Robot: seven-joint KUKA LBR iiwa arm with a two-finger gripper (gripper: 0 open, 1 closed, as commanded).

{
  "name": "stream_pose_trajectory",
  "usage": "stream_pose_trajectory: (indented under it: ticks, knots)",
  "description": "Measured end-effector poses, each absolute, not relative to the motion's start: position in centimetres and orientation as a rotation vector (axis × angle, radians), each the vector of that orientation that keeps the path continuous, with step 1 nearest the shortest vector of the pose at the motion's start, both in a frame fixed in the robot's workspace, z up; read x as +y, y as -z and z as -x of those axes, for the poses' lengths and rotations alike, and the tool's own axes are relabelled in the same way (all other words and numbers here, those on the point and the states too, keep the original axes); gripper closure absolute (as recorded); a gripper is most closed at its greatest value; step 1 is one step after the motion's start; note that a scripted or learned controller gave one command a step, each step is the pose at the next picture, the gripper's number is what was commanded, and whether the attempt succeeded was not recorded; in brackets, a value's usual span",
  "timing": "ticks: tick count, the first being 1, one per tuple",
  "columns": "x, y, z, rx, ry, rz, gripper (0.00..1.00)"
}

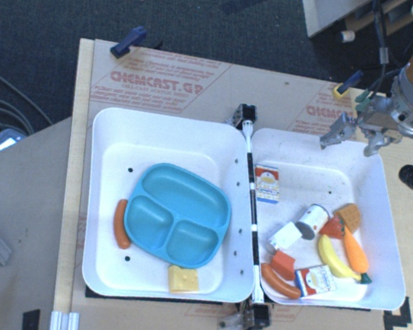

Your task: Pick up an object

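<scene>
Gripper (pixel 355 136) hangs over the right bin's (pixel 301 148) far rim, fingers (pixel 336 134) spread wide, holding nothing. Bare floor lies below it. Objects crowd the near right corner: banana (pixel 335 257), carrot (pixel 354 250), can (pixel 311 218). Small carton (pixel 266 183) sits by the divider.

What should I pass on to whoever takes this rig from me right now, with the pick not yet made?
Gripper: open, holding nothing, above the far rim of the right bin.
Right bin: small carton by the divider; can, banana, carrot and sausage clustered at the near end.
Left bin: blue divided plate, a sausage on its left, a cheese wedge nearer the camera.
Done: nothing picked.
Left: descend, grasp one object, lift.
</scene>
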State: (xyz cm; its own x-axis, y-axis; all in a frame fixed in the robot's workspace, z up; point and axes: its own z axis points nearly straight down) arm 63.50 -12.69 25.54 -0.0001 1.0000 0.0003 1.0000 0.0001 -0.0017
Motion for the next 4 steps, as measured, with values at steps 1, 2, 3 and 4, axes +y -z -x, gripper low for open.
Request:
stream_pose_trajectory:
  ticks: [1, 2, 3, 4]
  knots:
    - [-14.1, -11.1, -64.3, -2.219, -0.002, 2.221, 0.0]
    - [-16.9, -8.5, -66.6, -2.222, 0.001, 2.223, 0.0]
    - [-16.8, -9.5, -66.7, -2.225, 0.002, 2.224, 1.0]
    - [-16.8, -9.5, -66.7, -2.225, 0.002, 2.224, 0.0]
